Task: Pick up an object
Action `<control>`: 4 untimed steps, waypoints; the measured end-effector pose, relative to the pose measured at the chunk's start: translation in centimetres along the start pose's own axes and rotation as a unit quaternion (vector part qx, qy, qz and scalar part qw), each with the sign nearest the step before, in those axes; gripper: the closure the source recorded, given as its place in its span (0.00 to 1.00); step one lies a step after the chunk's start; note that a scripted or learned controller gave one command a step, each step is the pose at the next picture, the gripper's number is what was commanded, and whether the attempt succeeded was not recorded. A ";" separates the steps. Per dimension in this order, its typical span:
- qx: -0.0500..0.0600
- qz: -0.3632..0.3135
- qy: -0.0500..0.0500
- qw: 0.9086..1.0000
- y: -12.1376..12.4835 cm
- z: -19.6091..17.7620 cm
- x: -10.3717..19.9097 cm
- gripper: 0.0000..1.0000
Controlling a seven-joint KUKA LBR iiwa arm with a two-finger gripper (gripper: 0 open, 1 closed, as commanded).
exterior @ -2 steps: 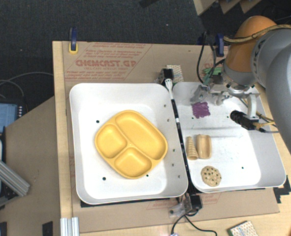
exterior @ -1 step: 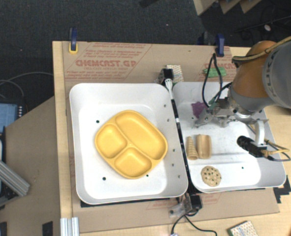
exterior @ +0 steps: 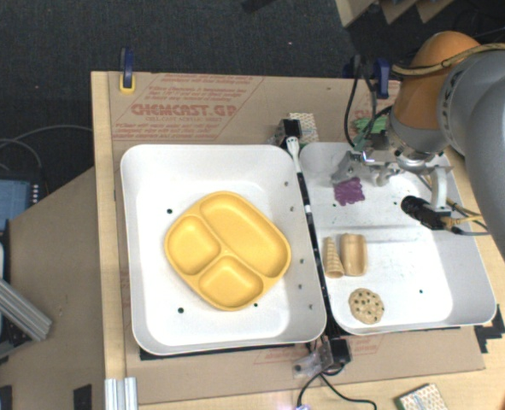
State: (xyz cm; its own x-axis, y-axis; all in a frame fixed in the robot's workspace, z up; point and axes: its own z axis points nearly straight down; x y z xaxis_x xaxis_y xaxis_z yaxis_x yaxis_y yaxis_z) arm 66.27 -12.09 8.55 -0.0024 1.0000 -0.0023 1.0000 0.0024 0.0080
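Note:
In the right bin [exterior: 440, 301] lie three things. A small purple piece [exterior: 349, 192] sits near the far left corner. A tan ridged block [exterior: 344, 255] lies against the bin's left wall, and a round speckled cookie [exterior: 366, 305] rests near the front. My gripper [exterior: 368, 164] hangs over the far end of this bin, just above and slightly right of the purple piece. Nothing shows held in it.
The left bin [exterior: 145, 229] holds a yellow three-compartment plate [exterior: 226, 249] in its middle. A thin black divider edge [exterior: 306, 207] runs between the two bins. The grey arm with its orange band [exterior: 431, 84] comes in from the upper right.

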 end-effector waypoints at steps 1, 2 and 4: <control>0.006 0.003 0.001 1.000 -4.9 0.0 -3.7 0.00; 0.000 0.000 0.000 1.000 0.6 0.0 -3.3 0.00; 0.000 0.000 0.000 1.000 0.6 0.0 0.5 0.00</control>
State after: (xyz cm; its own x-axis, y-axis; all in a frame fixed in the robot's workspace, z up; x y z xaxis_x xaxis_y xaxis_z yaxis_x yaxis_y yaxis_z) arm 66.90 -11.58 8.53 -0.0021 1.0000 -0.0018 1.0000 0.0021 0.0071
